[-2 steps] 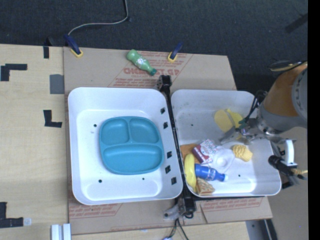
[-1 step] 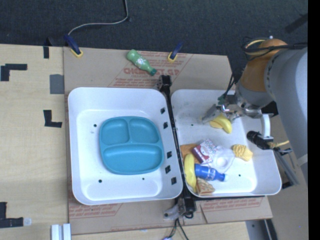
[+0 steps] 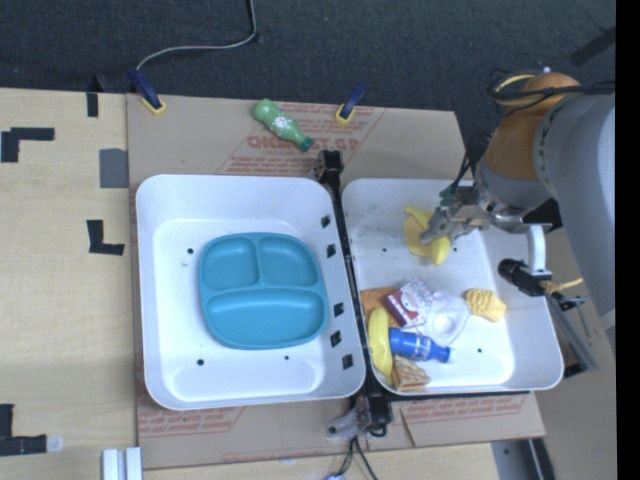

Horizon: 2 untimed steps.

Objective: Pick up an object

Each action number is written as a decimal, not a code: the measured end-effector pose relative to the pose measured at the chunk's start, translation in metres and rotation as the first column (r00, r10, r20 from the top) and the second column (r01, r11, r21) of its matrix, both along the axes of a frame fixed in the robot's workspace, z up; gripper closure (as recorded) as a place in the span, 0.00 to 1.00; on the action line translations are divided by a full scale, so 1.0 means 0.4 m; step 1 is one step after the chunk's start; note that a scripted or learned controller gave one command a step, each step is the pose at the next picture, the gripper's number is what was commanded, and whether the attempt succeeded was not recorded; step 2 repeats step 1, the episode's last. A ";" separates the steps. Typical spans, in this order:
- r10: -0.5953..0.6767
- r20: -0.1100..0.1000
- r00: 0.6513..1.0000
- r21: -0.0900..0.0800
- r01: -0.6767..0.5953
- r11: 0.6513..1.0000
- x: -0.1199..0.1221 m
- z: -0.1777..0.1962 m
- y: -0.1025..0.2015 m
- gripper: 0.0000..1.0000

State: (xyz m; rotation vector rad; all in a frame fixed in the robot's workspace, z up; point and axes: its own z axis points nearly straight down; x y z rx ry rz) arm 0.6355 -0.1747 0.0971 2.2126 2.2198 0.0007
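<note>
Right now the gripper [image 3: 437, 230] sits low in the right-hand shallow white bin [image 3: 520, 368], at its upper part, directly against a crumpled yellow soft object [image 3: 420, 236]. That yellow piece lies just to the camera's left of and below the fingertips, touching or nearly touching them, and it runs slantwise from upper left to lower right, roughly across the line of the grey arm [image 3: 560, 168] that comes in from the right. Whether the yellow piece is truly between the fingers or merely beside them is hard to make out, since the dark wrist hardware covers the contact; how wide the gripper stands I cannot tell. My judgement is that the coming move turns on this closeness: a small closing or lift here would either take the yellow piece or slip off it.

Well apart, lower in the same bin, lies a heap: a yellow banana-shaped toy [image 3: 379, 336], a blue cylindrical bottle [image 3: 418, 346], a red and white packet [image 3: 408, 303] and a small yellow ridged piece [image 3: 485, 304]. The left white bin [image 3: 160, 208] carries a blue divided plastic plate [image 3: 264, 289]. A green bottle [image 3: 281, 125] rests on the surface behind the bins
</note>
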 end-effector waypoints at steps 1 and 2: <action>-0.001 -0.006 1.000 0.005 0.001 1.000 0.038 0.096 0.135 1.00; -0.001 -0.006 1.000 0.005 0.001 1.000 0.038 0.096 0.135 1.00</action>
